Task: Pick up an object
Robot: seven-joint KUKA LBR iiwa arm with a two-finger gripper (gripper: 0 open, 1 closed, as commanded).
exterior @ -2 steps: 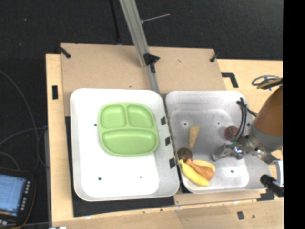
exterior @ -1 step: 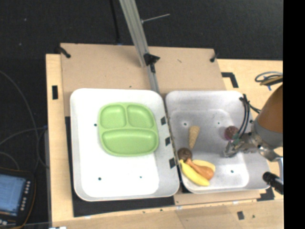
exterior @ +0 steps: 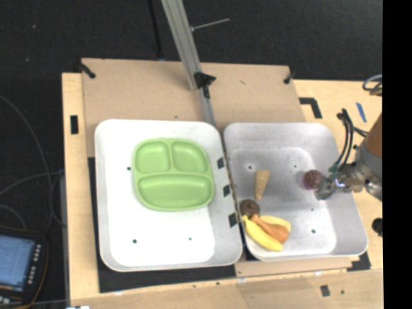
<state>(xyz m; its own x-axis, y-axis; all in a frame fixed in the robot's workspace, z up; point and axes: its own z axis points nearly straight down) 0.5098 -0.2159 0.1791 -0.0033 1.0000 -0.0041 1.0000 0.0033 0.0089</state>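
Claw at right bin's right side, touching small round dark-purple ball; clenched or released: cannot tell. Risk: ball rolls away, off-centre contact, missed pick.

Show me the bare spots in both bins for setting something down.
Left bin: a bare strip below the green plate. Right bin: bare along the top, above the cone and the purple ball. Crowded: the lower left corner, with the banana, and around the gripper.

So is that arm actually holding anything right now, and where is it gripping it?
It cannot be told. The gripper sits right beside a small dark purple ball in the right bin, but the view is too blurred to show a hold.
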